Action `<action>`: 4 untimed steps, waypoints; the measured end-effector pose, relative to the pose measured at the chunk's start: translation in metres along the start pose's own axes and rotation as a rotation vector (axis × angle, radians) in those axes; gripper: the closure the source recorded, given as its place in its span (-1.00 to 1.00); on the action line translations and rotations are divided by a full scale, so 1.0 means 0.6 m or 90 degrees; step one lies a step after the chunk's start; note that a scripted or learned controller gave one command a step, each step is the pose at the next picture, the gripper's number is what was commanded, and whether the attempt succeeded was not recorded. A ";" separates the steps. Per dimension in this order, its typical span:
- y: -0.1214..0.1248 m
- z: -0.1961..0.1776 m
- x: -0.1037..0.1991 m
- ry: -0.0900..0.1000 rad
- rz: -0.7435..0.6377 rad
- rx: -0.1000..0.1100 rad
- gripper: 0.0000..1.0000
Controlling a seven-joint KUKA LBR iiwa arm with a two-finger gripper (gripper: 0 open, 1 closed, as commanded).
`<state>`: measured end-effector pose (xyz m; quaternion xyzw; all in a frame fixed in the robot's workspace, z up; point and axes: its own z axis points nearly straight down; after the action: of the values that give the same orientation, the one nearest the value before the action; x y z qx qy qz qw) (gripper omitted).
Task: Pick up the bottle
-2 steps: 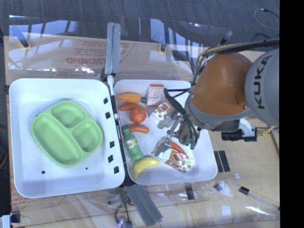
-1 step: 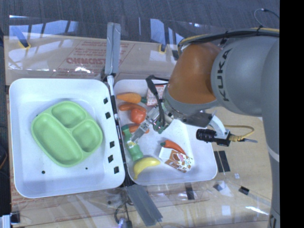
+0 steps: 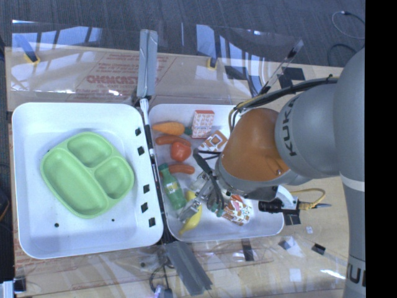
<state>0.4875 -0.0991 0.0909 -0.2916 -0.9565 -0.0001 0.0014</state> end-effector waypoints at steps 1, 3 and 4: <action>0.002 -0.016 0.000 0.000 -0.003 0.000 1.00; 0.125 -0.169 -0.059 -0.002 0.117 0.000 -1.00; 0.129 -0.167 0.051 0.000 0.128 0.001 -1.00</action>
<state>0.5054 -0.0178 0.1913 -0.3859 -0.9225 0.0008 0.0012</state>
